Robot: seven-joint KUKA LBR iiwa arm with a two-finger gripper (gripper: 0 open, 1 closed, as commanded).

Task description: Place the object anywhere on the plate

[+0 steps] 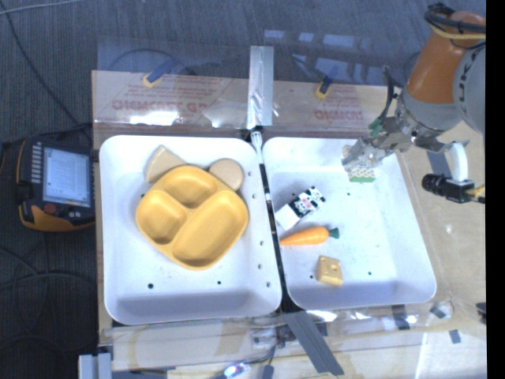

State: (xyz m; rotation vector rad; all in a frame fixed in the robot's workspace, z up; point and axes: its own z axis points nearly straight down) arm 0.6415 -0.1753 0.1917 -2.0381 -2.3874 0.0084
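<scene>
Three loose things sit in your right bin: carrot, cheese wedge, black-and-white toy. Upper right, the gripper seems to pinch a blurry pale object. The yellow plate half-hides two tan pieces.

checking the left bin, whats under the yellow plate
Two tan pieces poke out from under the yellow plate at its far edge: a wedge and a round one. Their covered parts are hidden.
</scene>
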